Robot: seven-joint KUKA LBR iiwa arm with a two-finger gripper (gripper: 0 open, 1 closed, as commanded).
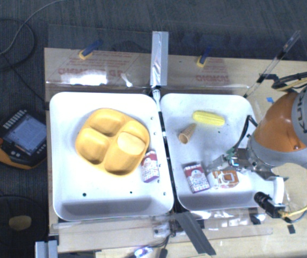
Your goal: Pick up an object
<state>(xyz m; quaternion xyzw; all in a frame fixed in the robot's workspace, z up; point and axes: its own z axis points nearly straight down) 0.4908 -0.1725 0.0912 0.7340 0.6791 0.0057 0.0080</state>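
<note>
The arm comes in from the right and bends down over the near right part of the right bin (239,104), its orange band (279,125) hanging above the bin's right wall, which fits a program working down toward the objects on that bin's floor. The gripper (229,163) sits low, right at a small orange-and-white packet (226,179) lying flat near the bin's near wall; how it is set, wide or narrow, cannot be told from this slanted view, and nothing can be seen held in it. That packet is the likeliest target, since it lies just near of the gripper, close to touching. Just left of it lies a red-and-white carton (197,177), flat as well. Farther back, well apart from the gripper, lie a yellow corn cob (209,118) and a small ice-cream cone (186,133) tipped on its side. The left bin (67,198) holds a large yellow sectioned dish (112,140) and a small red-and-white can (150,166) beside it.
</note>
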